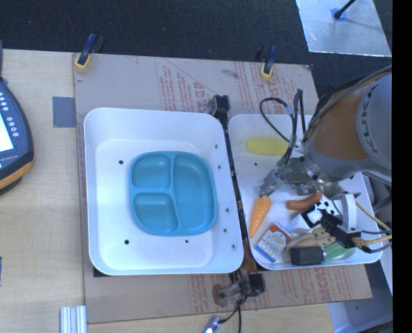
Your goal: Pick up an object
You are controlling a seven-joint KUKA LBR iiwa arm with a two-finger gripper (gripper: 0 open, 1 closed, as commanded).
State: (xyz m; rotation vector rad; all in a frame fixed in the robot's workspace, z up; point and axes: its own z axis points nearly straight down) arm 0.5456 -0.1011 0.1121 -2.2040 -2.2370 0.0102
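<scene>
Camera view is showing the gripper hanging over the right bin, with nothing between its spread fingers. An orange carrot is lying just below it.

1 fixed camera above the bench, angled down over both white bins.

A robotics lab: a teach pendant lies left of the clamped white bins on the wooden surface.
</scene>
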